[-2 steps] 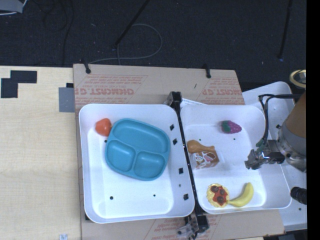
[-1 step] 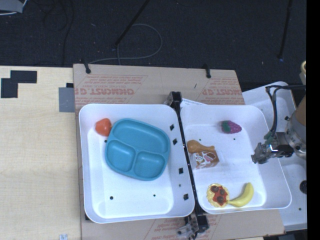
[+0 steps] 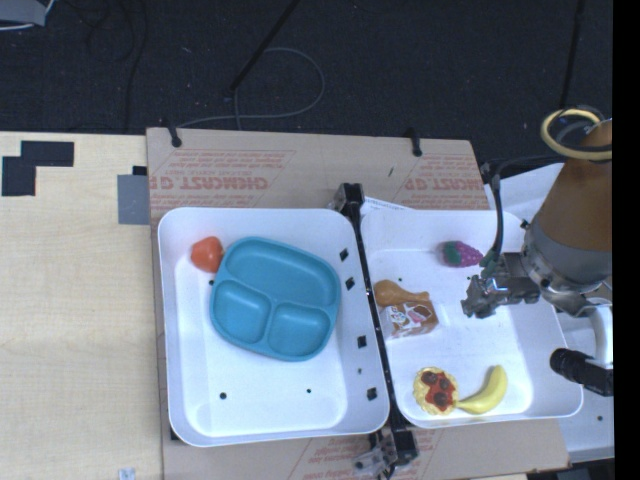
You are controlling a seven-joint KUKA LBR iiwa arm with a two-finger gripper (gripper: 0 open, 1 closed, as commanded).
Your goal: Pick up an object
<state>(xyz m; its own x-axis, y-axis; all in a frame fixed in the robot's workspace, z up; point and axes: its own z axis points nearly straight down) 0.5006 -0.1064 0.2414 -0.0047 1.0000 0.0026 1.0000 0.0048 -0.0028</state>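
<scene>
My gripper (image 3: 483, 299) hovering over right bin (image 3: 520, 393), near grape (image 3: 461, 254); finger state not discernible; nothing seen gripped.

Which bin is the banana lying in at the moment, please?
The right bin: the banana lies flat near its front edge, beside a red-and-yellow toy.

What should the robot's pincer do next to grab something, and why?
Probably drop straight down a little and shift toward the purple toy. The pincer sits over bare floor of the right bin, with the purple toy just up-left of it, closer than the chicken leg or the banana. That is a guess.
</scene>
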